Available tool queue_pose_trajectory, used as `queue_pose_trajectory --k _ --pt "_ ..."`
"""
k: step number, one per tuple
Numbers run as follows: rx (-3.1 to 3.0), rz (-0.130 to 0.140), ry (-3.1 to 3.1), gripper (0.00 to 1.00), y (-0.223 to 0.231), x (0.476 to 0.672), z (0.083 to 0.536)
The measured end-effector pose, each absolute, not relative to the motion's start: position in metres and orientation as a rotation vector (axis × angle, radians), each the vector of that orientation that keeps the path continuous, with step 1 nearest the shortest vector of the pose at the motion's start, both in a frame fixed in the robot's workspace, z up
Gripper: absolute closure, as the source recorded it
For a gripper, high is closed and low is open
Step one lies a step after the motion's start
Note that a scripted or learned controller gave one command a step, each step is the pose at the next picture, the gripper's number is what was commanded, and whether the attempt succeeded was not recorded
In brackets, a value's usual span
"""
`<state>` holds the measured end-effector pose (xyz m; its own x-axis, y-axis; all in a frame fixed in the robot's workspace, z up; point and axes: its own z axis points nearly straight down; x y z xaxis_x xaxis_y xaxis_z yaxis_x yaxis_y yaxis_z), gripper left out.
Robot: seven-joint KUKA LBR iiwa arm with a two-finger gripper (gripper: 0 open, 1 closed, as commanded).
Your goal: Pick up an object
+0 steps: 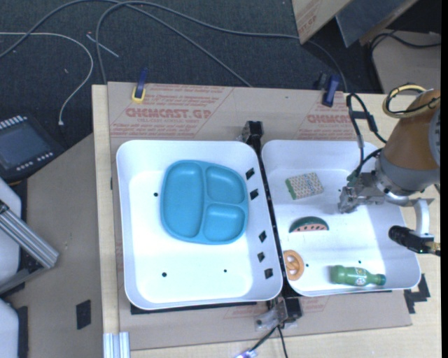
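Dark carpet [210, 35] with loose cables [77, 49] lay beyond a cardboard-covered bench [210, 105]; a cardboard box [315, 17] stood behind.

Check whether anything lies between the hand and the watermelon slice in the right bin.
Nothing visible does. The hand hangs over the right bin, and the watermelon slice lies lower-left of it across bare white floor. The patterned sponge sits off that line, farther toward the back; the green bottle and pretzel lie nearer the front.

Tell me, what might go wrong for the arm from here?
The gripper sits over bare floor of the right bin, so closing here would likely grab nothing. The watermelon slice toy and patterned sponge lie flat, hard to pinch. The green bottle lies on its side and could roll.
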<state>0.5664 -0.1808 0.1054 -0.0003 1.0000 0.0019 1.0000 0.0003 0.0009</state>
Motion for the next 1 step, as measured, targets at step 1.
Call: queue_pose_trajectory --k 1 --pt "-2.223 -0.006 -2.228 1.0 -0.174 0.5635 0.1659"
